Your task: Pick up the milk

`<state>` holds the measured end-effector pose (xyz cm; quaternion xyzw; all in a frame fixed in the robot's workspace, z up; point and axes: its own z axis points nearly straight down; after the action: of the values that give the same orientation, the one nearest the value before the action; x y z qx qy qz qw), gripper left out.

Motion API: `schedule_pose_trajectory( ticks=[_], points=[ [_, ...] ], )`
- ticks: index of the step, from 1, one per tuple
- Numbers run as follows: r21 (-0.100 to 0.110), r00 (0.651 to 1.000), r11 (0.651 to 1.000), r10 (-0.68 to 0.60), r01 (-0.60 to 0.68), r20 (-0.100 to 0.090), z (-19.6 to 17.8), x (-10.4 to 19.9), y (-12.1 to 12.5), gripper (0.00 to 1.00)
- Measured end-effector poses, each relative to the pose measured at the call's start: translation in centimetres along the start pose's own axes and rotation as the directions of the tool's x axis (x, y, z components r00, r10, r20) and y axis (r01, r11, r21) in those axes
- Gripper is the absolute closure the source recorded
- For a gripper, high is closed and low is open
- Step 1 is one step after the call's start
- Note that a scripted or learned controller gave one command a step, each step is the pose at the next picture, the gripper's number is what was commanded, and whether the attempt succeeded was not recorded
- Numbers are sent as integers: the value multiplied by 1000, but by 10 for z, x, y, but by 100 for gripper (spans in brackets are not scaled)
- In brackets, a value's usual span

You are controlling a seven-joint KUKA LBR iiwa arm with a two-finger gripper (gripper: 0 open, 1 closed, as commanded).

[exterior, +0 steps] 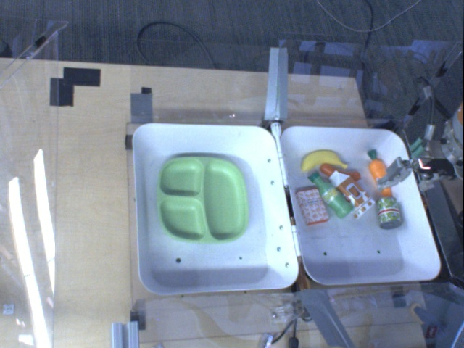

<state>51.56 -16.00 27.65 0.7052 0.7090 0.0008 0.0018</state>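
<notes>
Two bins sit side by side. The left bin [210, 267] carries a green tray [204, 198], and the right bin [362, 278] holds a tight cluster of small goods. What I take for the milk [353, 192], a small white carton with orange marking, lies tilted in the middle of that cluster. It is touching or just beside a green bottle [333, 198] on its left, with a carrot [377, 170] near its upper right and a jar [389, 213] near its lower right. A banana [319, 159] and a flat box [312, 205] lie further left. The crowding is the main risk. A descent that comes down slightly off could close on the bottle or the carrot instead, or wedge against a neighbour and shove the carton aside. Because the carton lies slanted, a grasp across the wrong axis could slip off its smooth faces or lift one end and drop it. The gripper [399, 170] is at the bin's right side, near the carrot and apart from the milk. At this size and blur I cannot tell whether it is spread or pressed together. Nothing can be seen held in it, and it does not appear to touch the carton.
</notes>
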Motion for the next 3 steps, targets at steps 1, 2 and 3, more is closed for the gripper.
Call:
schedule_pose_trajectory(
  ticks=[1,2,3],
  points=[
    [0,998,998,-68,68,-1,95,-3,29,0],
    [-4,987,987,163,-163,-1,171,15,50,0],
    [-8,987,987,162,-162,-2,159,17,52,100]
  ],
)
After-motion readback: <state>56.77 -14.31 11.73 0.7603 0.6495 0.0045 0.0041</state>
